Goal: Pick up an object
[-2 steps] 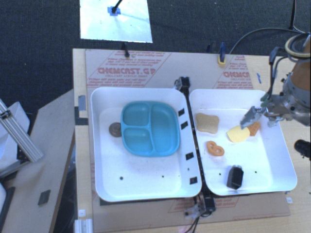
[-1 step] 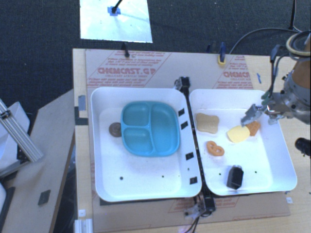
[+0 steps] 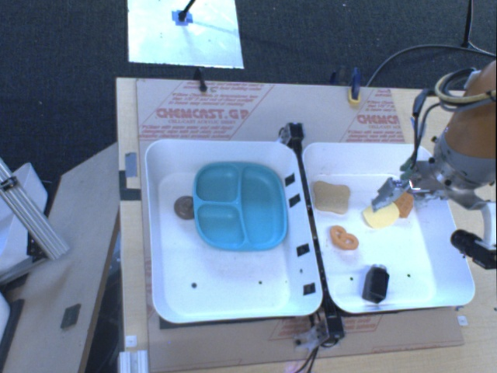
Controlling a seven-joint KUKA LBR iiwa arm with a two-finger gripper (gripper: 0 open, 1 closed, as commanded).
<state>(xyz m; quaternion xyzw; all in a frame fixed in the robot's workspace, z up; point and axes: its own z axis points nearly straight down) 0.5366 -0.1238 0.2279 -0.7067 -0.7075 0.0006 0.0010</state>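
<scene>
The arm (image 3: 466, 134) reaches in over the right bin (image 3: 443, 290), its hand (image 3: 386, 201) lowered onto a small cluster of play food near the bin's far right part. The hand's metal fingers (image 3: 382, 199) rest at the upper left edge of a yellow piece (image 3: 379, 217), with an orange piece (image 3: 404, 206) touching that piece just to the hand's right; whether the fingers are spread or closed on either piece cannot be told, as the view is too coarse there. Just left of the hand lies a tan slice of bread (image 3: 331, 197), and below and left of it an orange pretzel (image 3: 343, 238). Farther toward the near rim, below the hand, sits a black block (image 3: 376, 284). Well to the hand's left, across the divider, the left bin (image 3: 167, 286) holds a blue sectioned plate (image 3: 239, 206) and, touching the plate's left edge, a small brown disc (image 3: 184, 207). Both bins sit on the worktop (image 3: 256, 103).
</scene>
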